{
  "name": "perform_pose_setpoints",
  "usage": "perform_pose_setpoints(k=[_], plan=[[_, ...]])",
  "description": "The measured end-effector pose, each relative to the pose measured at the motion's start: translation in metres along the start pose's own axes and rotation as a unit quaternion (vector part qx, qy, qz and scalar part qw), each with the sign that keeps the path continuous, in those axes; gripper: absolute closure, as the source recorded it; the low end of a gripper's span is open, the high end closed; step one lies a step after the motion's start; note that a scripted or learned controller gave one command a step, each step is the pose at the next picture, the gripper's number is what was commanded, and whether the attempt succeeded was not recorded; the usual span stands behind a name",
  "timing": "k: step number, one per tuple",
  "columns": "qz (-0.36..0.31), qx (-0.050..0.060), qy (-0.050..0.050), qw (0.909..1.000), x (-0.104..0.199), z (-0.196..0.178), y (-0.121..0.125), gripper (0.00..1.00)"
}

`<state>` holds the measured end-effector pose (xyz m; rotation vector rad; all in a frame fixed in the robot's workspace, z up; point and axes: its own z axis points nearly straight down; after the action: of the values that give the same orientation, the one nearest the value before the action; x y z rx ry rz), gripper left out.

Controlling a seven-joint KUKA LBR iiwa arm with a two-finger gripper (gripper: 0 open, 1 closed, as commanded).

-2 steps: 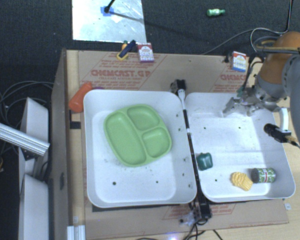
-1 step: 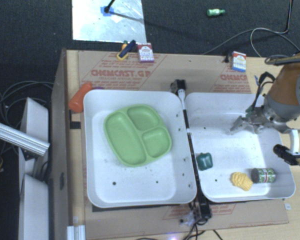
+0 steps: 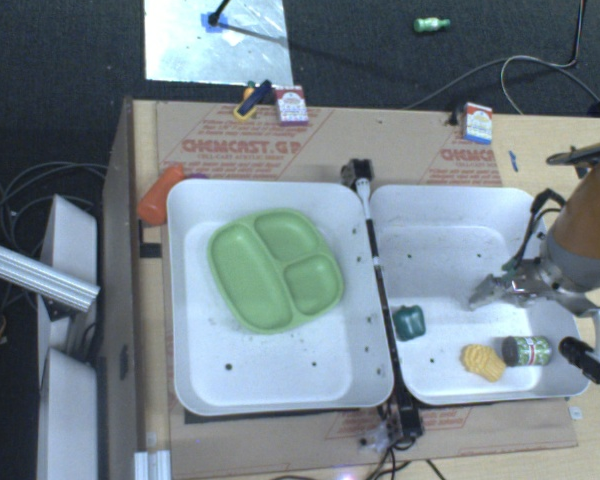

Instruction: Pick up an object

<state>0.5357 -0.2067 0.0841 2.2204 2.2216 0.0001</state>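
left bin [image 3: 210, 368]: carrying a green divided plate [image 3: 275, 268], out of play | right bin [image 3: 450, 218]: keeping targets loose within reach | gripper [image 3: 500, 290]: hovering low over bin floor, fingers looking spread, gripping nothing | can [image 3: 527, 350]: lying beside yellow toy [image 3: 483, 361] near front wall | green block [image 3: 409, 322]: sitting by divider

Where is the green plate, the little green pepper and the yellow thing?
green plate [image 3: 273, 270], camera view, on its middle ridge, in the left bin
green pepper [image 3: 409, 322], camera view, on its body
yellow thing [image 3: 483, 360], camera view, on its middle, beside the small can
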Motion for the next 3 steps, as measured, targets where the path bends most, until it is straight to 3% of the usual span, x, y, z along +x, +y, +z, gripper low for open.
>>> perform_pose_setpoints(k=[1, 2, 3], plan=[[0.0, -0.002, 0.0, 1.0, 0.0, -0.011, 0.001, 1.0], [0.0, -0.002, 0.0, 1.0, 0.0, -0.011, 0.001, 0.0], [0.0, 0.0, 0.0, 1.0, 0.0, -0.013, -0.049, 0.0]])
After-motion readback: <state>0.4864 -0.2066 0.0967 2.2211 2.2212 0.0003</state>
